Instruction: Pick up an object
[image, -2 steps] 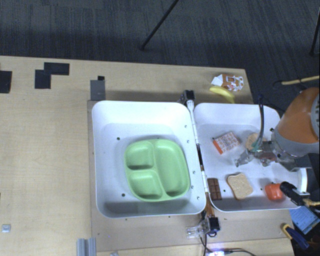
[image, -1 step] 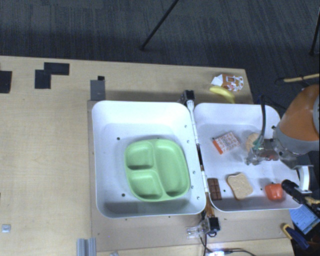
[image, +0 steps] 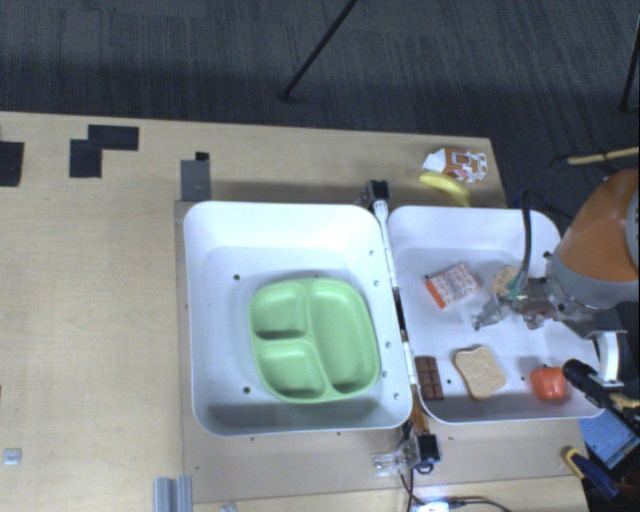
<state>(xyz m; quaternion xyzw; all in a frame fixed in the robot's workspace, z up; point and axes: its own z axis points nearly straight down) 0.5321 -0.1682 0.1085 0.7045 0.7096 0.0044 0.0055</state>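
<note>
the gripper (image: 492, 312) is hanging low in the right bin (image: 420, 235), reaching in from three o'clock, and its fingers are looking a little apart with nothing between them, though they are small and blurry. no thing is being held, so the picking is not done yet. nearest to the fingers, the orange and white packet (image: 450, 285) is lying just beside them toward ten o'clock, and a pale round thing (image: 507, 277) is peeking out at about one o'clock, half hidden by the arm. if the fingers are closing here they may be grabbing only air, or bumping the flat packet and pushing it away, since it is lying flat and giving little to pinch. toward six o'clock the slice of bread (image: 481, 371) is resting near, and it may be squashing or slipping if pinched. the red thing (image: 548, 383) is sitting by the bin's wall at five o'clock, where the wall may be blocking a finger. the brown bar (image: 428, 376) is hugging the bin's edge at seven o'clock, so it is hard to reach too. farther off at nine o'clock, the green tray (image: 314, 338) is sitting in the left bin (image: 215, 240), well apart. far at twelve o'clock, a banana and a packet (image: 455, 170) are lying outside on the bench.
</note>
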